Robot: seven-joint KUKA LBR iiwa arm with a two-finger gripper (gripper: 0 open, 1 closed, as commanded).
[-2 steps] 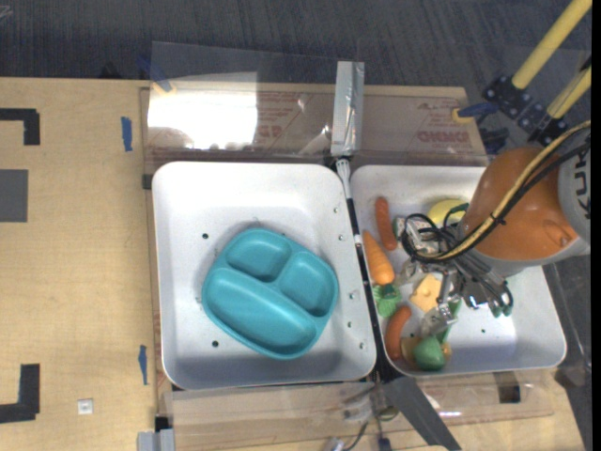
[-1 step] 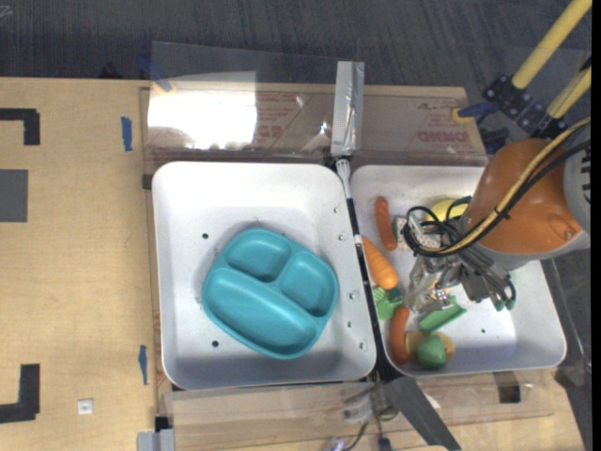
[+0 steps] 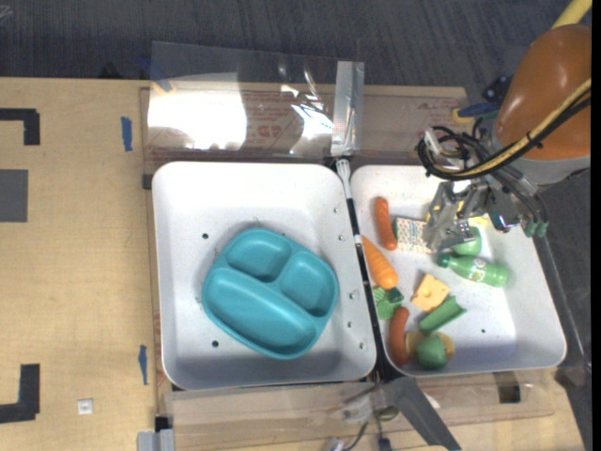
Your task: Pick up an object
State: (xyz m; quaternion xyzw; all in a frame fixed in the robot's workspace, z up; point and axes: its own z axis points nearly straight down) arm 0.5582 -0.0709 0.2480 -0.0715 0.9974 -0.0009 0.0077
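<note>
Two white bins sit side by side on the table. The left bin (image 3: 178,205) holds a teal divided plate (image 3: 270,292). The right bin (image 3: 540,332) holds toy food: a carrot (image 3: 379,263), cheese wedge (image 3: 430,292) and green bottle (image 3: 477,270). The tool (image 3: 451,231) hangs low just beside the bottle; whether it is open or closed I cannot tell. This looks like the reaching step; next, it likely must settle around one item and close.
</note>
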